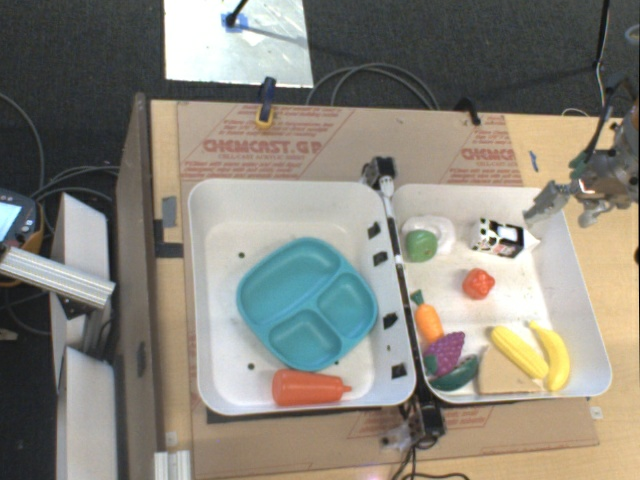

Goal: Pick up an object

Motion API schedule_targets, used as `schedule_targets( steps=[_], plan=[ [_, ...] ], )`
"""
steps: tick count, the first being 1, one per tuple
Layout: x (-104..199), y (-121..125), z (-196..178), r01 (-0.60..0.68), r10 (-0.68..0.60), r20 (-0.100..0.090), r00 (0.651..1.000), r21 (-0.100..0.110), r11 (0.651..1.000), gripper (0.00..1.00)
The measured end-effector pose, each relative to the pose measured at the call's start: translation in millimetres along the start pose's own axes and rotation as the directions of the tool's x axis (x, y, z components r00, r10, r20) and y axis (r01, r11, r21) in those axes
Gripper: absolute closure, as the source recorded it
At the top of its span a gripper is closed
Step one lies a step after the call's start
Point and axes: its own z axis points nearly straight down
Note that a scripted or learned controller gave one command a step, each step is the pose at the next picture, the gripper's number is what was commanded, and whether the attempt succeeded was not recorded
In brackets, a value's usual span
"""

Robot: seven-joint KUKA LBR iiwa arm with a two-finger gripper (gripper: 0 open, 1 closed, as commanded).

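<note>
I'm in the approach step: nothing grabbed, gripper [562, 203] with jaws spread apart over the right white plastic bin's [590, 343] far edge. Nearest pick, the small black-and-white box [498, 238], sits just left; next I'd shift over and descend.

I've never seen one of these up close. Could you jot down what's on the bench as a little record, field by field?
Left bin: teal divided tray; orange carrot-like toy by the near wall.
Right bin: green round toy, black-and-white carton, red tomato-like toy, small carrot, purple grapes, two bananas.
Gripper: over the right bin's far right corner, nothing visibly held.
Nearest item to gripper: the carton.
Fingers: too blurred to judge.
</note>
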Motion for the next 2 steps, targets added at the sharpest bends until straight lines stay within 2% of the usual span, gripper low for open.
schedule_targets(
  steps=[1, 2],
  plan=[
    [44, 11, 99, 0.005, -0.005, -0.005, 1.000, 0.009, 1.000, 0.00],
    [55, -27, 186, -0.002, 0.002, -0.004, 1.000, 0.012, 1.000, 0.00]
  ],
)
